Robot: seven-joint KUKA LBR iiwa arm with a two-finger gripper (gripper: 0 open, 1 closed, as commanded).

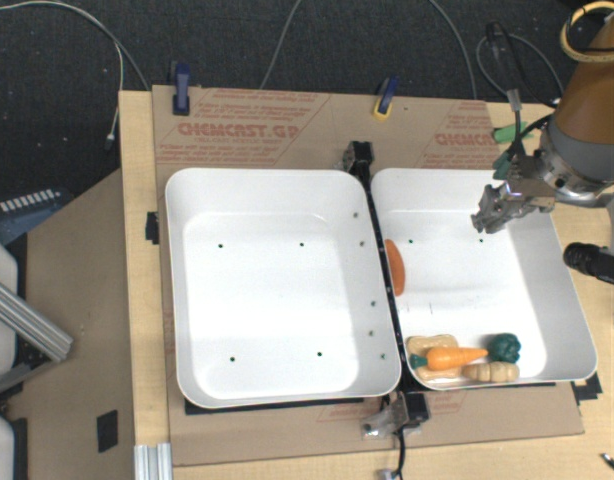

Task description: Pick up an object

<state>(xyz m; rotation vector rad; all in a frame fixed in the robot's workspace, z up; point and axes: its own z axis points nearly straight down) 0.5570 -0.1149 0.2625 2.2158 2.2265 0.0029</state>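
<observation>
My gripper [493,213] hangs over the upper right part of the right bin [532,268], with nothing visible between its fingers. An orange oblong piece [395,266] lies against that bin's left wall. Along the front wall sit an orange carrot [455,357], a pale yellow piece [430,345], a tan piece [490,371] and a dark green piece [504,346], all well below and left of the gripper.
The left bin [277,288] stands beside the right one on a cardboard sheet [287,128]. Blue and yellow clamps [180,88] hold the sheet's back edge. A black fitting [359,155] sits between the bins at the back. Cables run behind.
</observation>
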